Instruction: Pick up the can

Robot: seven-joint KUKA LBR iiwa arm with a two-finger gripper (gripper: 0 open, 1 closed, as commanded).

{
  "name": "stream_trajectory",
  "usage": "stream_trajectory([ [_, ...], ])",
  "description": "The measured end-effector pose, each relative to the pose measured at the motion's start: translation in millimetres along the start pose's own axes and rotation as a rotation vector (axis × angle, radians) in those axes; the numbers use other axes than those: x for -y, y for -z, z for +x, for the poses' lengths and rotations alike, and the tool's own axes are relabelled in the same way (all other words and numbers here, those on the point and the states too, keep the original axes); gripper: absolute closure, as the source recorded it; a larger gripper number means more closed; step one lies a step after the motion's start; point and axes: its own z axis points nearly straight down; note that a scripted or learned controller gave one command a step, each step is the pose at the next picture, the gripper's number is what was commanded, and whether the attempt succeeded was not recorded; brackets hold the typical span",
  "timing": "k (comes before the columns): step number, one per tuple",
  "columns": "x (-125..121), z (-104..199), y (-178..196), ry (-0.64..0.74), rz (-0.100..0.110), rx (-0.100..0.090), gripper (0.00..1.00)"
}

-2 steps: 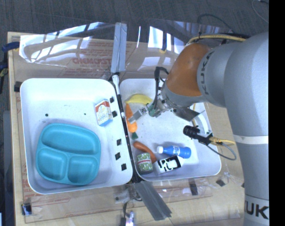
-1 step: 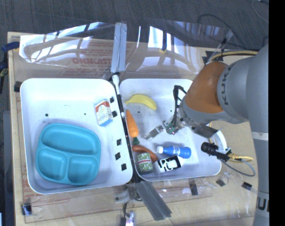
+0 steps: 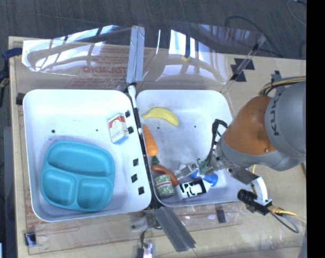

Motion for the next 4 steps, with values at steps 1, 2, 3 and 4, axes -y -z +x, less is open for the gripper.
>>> stream_trajectory([
  [1, -1, -1, 10, 0.006, -0.001, 0.002, 1.00],
  [2, -23, 74, 78, -0.384, 0.002, -0.001, 1.00],
  [3, -41, 90, 21, -0.593, -0.050, 0.022, 1.00],
  [4, -28, 81, 5, -0.963, -0.018, 0.013, 1.00],
])
